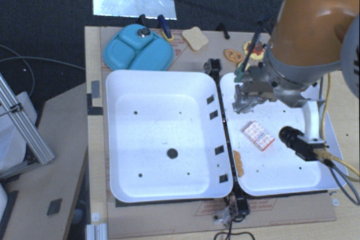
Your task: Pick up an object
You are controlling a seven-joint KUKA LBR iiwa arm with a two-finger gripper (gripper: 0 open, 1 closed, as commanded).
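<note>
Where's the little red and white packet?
The red and white packet lies near the middle of the right-hand bin in the camera view, just below the gripper.

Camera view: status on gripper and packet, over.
Gripper above right bin, far left. Packet flat on floor, clear of gripper. Brown piece by left wall, aside.

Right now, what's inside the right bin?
Right bin: a red-patterned packet, a small tan piece at its left wall. The arm covers its far end.
</note>
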